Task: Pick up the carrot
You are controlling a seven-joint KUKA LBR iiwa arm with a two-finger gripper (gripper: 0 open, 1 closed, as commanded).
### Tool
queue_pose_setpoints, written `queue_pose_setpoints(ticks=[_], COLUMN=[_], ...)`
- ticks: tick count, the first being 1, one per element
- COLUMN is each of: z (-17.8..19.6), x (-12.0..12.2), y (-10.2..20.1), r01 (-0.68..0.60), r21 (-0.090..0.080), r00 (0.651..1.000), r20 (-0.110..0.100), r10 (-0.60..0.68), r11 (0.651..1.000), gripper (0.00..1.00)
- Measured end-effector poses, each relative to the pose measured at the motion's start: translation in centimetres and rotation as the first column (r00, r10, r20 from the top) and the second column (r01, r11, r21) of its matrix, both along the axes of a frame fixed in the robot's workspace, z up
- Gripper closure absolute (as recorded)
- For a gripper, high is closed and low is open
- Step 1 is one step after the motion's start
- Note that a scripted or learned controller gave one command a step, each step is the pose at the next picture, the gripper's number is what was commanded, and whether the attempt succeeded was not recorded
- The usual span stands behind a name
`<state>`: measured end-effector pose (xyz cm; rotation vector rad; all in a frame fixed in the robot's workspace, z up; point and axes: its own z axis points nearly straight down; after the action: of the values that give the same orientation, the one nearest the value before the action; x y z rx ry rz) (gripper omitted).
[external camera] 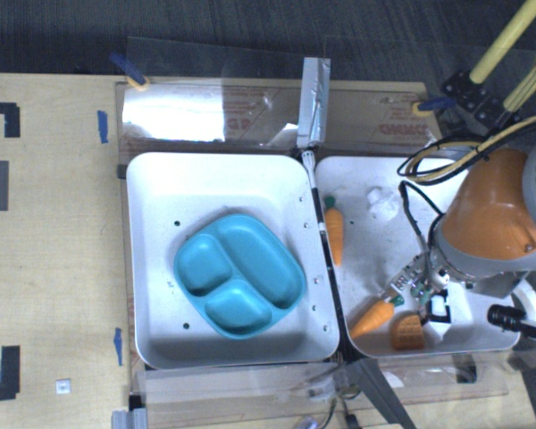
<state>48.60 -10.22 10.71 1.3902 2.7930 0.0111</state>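
Lying in the right bin [366, 239], against the divider between the bins, the carrot [334, 233] is seen unlifted: an orange taper with a green top at its far end, pointing along the divider. A second carrot-like piece [372, 317] lies at the near side of the same bin, tilted, with its thin end close to the gripper [417, 286]; which of the two is meant cannot be settled from the task. An orange lump [408, 331] sits just beside that piece. The gripper is held low over the near part of the bin, and nothing is seen between its fingers; whether they are wide or narrow cannot be told. The pick is judged not yet done: a grasp and a lift are left. In the left bin [152, 266] a blue plate [239, 273] rests
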Motion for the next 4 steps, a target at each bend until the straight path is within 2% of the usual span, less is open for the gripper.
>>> queue_pose_setpoints(ticks=[1,2,3,4], z=[-0.2,-1.9,-1.9,-1.9], x=[-0.1,-0.5,-0.4,-0.4], y=[0.0,0.5,0.5,0.7], r01=[0.000,0.365,0.569,0.525], r21=[0.000,0.006,0.008,0.005], r00=[1.000,0.931,0.823,0.851], r20=[-0.004,-0.016,-0.014,-0.013], r10=[0.000,-0.364,-0.569,-0.525], r11=[1.000,0.931,0.823,0.851], gripper=[0.00,0.00,0.00,0.00])
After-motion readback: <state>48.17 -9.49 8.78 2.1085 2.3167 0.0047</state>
